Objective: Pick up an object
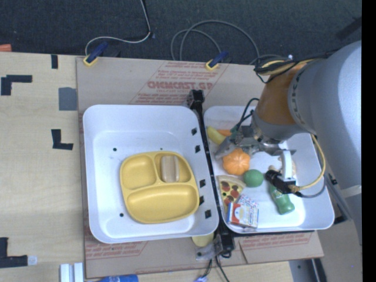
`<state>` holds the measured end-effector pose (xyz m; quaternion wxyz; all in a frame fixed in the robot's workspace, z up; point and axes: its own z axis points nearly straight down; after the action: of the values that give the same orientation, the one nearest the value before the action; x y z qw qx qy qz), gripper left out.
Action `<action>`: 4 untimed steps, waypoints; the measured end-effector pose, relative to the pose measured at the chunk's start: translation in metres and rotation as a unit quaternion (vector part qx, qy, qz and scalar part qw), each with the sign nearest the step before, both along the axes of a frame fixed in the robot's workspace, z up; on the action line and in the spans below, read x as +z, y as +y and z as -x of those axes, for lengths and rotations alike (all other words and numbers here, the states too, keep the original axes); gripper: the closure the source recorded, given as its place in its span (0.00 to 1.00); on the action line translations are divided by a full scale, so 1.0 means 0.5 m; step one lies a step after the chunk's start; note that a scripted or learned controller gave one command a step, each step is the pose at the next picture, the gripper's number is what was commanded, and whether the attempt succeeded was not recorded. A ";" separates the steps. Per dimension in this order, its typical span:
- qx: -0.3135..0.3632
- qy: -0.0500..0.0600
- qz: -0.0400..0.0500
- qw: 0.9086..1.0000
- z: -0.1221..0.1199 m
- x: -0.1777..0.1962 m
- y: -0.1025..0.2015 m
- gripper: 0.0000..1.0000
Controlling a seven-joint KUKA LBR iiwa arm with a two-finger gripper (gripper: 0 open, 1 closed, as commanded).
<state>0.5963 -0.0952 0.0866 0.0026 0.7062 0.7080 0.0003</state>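
The right bin point(311, 216) holds several small items: an orange fruit point(237, 161), a green ball point(254, 178), a green bottle point(282, 202), a yellow banana-like piece point(215, 136), a pizza-slice toy point(230, 188) and a printed packet point(244, 212). My gripper point(232, 145) reaches in from the right, low over the bin's upper left part. It sits just above the orange fruit and beside the yellow piece. Nothing is visibly lifted.
The left bin point(103, 128) holds a yellow divided plate point(158, 192) with a beige item point(170, 168) in its upper right compartment. A black divider point(202, 151) runs between the bins. The arm's bulk point(329, 98) overhangs the right bin's upper right side. Cables point(211, 37) lie behind the bench.
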 end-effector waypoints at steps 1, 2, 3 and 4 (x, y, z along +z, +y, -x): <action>0.000 -0.001 -0.001 1.000 -0.004 0.021 0.000 1.00; 0.000 -0.001 -0.001 1.000 -0.003 0.019 0.000 0.00; -0.001 -0.002 0.000 1.000 0.112 0.001 -0.013 0.00; -0.001 -0.005 0.001 1.000 0.151 0.002 -0.001 0.00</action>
<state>0.5209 -0.0956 0.0876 0.0066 0.7071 0.7071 0.0027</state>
